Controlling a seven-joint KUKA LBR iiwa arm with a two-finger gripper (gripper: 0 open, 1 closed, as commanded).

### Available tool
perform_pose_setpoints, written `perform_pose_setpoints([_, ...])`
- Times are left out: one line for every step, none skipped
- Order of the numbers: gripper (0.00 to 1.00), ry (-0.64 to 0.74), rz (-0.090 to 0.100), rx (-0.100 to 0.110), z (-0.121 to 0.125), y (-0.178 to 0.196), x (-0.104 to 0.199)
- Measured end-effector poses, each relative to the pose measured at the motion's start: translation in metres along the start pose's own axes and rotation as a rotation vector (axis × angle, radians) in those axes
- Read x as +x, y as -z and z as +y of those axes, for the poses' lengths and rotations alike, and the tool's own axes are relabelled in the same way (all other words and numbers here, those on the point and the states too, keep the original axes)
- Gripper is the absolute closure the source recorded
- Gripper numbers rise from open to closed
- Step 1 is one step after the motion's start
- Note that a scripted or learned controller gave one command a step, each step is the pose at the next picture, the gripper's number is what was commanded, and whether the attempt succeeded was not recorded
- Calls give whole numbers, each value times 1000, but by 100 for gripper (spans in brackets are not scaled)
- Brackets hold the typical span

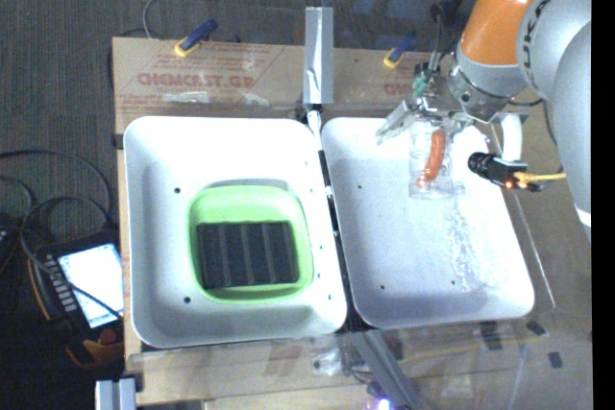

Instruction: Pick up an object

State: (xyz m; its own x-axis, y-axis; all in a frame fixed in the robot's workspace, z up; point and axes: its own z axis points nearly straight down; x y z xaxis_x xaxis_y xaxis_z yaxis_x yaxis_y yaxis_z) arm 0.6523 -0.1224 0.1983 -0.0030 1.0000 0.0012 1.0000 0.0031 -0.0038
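Well, the gripper (434, 122) hangs over the far end of the right bin (384, 235), just under the arm's orange band (502, 10), and from its fingers dangles a clear plastic packet (432, 163) with something orange inside. The packet's top end is caught between the fingers, so the tool is closed on it, and the packet hangs down lengthwise over the white floor of the bin. A black fitting (485, 165) sticks out just beside the packet on the right, with a yellow cable running off from it. Lower in the same bin lies a streak of clear, glinting plastic (461, 250), well apart from the packet. In the left bin (154, 206) sits a green tray (252, 240) with a dark ribbed inside, near the middle. Behind both bins lies a sheet of brown cardboard (207, 77), pinned by two blue-and-yellow clamps (195, 36), and a metal rail (318, 62) stands upright between the bins. On the floor to the left rests a tablet (91, 278) among black cables.
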Motion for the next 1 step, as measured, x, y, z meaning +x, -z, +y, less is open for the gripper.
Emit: perform_pose_setpoints([0,58,-7,-13,8,-94,-48])
